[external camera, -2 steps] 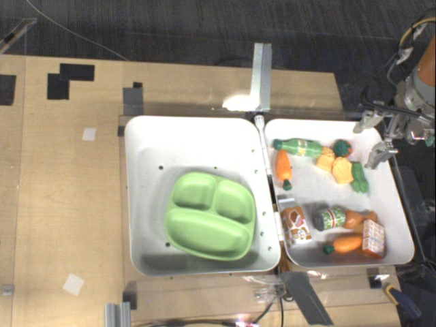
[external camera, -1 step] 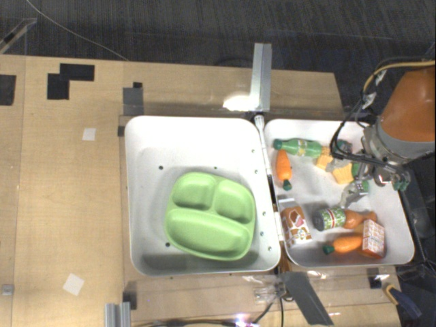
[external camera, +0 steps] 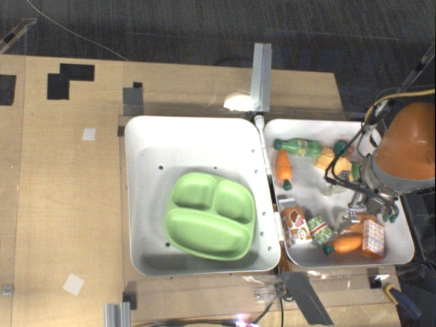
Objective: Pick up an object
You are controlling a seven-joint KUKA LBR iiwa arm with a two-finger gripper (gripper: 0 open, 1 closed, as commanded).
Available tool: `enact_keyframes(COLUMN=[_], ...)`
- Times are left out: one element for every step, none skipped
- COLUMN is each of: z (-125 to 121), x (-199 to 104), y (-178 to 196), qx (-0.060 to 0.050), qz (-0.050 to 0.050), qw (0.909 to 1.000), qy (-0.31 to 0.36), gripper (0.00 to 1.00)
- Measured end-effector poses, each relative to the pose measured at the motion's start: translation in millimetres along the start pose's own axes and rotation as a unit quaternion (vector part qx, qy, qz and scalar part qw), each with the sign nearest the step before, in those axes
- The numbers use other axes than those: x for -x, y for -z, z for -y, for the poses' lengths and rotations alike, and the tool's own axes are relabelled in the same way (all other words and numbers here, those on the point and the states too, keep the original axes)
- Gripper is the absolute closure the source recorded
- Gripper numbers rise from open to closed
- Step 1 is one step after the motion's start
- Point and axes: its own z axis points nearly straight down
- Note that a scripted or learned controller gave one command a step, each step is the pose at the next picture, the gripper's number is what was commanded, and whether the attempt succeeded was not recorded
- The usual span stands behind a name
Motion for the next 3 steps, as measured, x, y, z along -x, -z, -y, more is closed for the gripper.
enact_keyframes(z=[-48,-58,-86], x=[-39,-12,69], y=[2,2,-1], qx=[-0.003,-0.012,-0.001], qz=[0.003,-0.001,0.0], qw=[0.9964,0.9955,0.9889], qy=[0.085,0.094,0.149], gripper=[0.0,0.0,0.0])
